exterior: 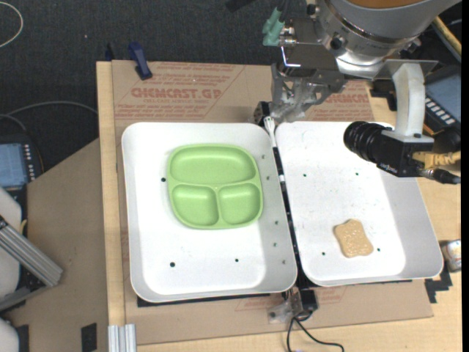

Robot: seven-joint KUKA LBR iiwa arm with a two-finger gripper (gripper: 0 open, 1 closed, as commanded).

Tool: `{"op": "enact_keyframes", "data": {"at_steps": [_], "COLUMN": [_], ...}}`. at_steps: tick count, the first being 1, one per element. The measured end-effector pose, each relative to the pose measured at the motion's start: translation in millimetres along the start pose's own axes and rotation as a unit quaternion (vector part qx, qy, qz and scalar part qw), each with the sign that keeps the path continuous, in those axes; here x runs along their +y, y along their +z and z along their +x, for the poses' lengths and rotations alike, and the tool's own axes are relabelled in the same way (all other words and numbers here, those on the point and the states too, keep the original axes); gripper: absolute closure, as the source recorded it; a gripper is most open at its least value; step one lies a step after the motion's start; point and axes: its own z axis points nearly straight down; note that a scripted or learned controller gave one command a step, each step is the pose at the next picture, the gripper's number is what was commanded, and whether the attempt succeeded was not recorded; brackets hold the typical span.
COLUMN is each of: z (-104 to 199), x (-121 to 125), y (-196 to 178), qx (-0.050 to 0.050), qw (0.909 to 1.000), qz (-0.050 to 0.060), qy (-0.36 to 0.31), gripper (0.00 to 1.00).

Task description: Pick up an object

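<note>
The tool (289,112) hangs at the far rim between the bins, its grip state not discernible, while the tan toast-shaped piece (353,238) lies flat near the right bin's (410,218) near edge, calling for a centred, vertical descent.

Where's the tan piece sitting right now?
The tan piece lies in the right bin, toward its near edge, well apart from the green tray in the left bin.
</note>
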Motion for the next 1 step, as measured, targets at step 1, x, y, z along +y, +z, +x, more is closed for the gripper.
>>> {"op": "enact_keyframes", "data": {"at_steps": [1], "z": [-19.6], "x": [-0.2], "y": [98.0], "qx": [-0.002], "qw": [1.0000], "qz": [0.004], "qy": [-0.001], "gripper": [1.00]}}
